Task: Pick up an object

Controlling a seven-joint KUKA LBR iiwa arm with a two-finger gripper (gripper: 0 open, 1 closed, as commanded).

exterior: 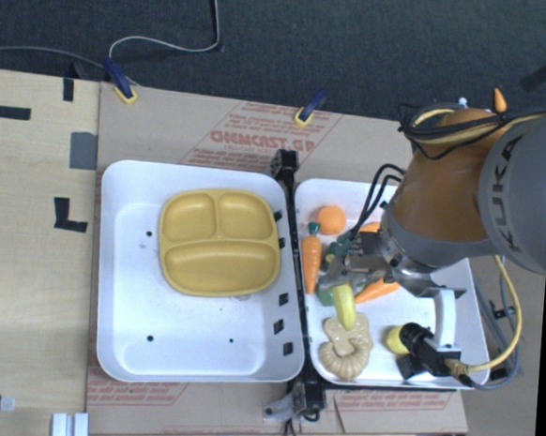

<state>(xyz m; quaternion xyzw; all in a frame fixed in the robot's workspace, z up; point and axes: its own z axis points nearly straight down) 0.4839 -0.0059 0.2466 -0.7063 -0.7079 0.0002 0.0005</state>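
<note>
The right bin holds several toy foods. An orange ball lies at its back left, and a carrot rests along the left wall. A yellow-green piece lies mid-bin, with a beige knotted pastry in front of it. A small yellow piece sits at the front right. An orange piece pokes out from under the wrist. My gripper hangs low over the bin's middle, just behind the yellow-green piece and right of the carrot. The arm's body hides the bin's back right.
The left bin holds a yellow divided plate toward its back. A black divider runs between the bins. A black fitting with cables sits at the right bin's front right corner. Cardboard lies under both bins.
</note>
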